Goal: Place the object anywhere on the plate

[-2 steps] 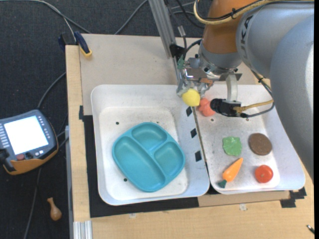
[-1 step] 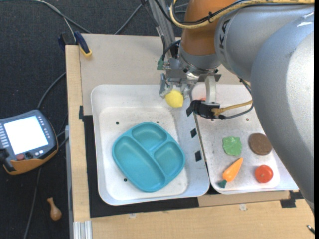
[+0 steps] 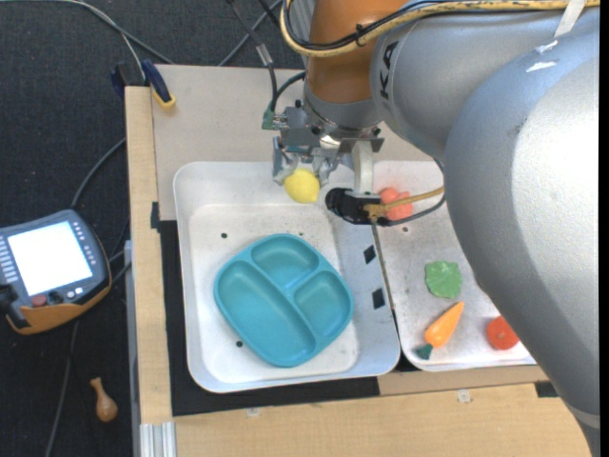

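Above the left bin's [image 3: 195, 255] back edge, I see the gripper [image 3: 303, 177] grasping a yellow lemon [image 3: 303, 188], beyond the blue plate [image 3: 283, 298].

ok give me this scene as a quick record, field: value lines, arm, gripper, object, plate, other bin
arm: grey KUKA arm, reaching in from the right over the bins
gripper: gripper above the far edge of the left bin
object: yellow lemon-like object at the fingertips, seemingly between them
plate: blue divided plate, three compartments, in the left bin, nearer the camera than the object
task state: object not on the plate yet
right bin: green leafy piece, carrot, red item, orange-pink item
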Tool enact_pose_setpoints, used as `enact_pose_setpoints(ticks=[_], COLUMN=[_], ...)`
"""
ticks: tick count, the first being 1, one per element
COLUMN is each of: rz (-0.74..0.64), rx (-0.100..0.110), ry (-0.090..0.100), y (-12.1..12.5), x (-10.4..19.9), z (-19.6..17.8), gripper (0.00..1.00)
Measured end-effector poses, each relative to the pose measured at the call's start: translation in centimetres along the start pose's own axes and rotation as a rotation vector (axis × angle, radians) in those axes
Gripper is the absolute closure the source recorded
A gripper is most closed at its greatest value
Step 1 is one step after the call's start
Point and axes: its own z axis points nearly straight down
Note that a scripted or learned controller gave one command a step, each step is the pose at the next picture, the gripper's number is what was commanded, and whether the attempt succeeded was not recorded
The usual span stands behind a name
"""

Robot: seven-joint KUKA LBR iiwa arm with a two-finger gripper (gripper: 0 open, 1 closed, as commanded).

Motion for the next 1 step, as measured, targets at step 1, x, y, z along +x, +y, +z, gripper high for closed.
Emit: enact_pose_setpoints(ticks=[1], rz=[0.005], rx=[0.001], ry=[-0.001], y=[0.02], x=[-0.32], z=[0.03], gripper=[0.0])
